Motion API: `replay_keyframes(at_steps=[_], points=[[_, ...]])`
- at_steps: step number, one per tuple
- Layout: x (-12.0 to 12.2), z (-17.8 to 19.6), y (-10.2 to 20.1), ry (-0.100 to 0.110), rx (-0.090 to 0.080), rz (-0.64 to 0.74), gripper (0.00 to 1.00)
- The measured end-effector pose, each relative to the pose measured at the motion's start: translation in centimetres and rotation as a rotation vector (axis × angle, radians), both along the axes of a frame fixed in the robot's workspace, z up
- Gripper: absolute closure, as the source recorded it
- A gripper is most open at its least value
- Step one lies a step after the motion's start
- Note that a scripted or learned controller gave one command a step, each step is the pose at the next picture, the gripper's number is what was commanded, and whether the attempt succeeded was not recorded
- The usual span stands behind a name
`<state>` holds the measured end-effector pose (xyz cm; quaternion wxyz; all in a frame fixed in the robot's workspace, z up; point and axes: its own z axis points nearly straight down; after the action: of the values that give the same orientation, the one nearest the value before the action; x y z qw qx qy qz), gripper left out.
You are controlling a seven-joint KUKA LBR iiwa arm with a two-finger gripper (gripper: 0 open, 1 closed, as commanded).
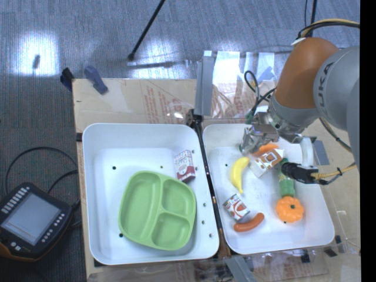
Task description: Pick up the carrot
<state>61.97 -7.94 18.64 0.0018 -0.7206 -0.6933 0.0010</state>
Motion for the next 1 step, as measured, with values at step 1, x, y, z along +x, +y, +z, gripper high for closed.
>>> replay_keyframes(at_steps=[1], points=[[0.00,0.01,-0.04,0.000,0.000,-0.001,0.00]])
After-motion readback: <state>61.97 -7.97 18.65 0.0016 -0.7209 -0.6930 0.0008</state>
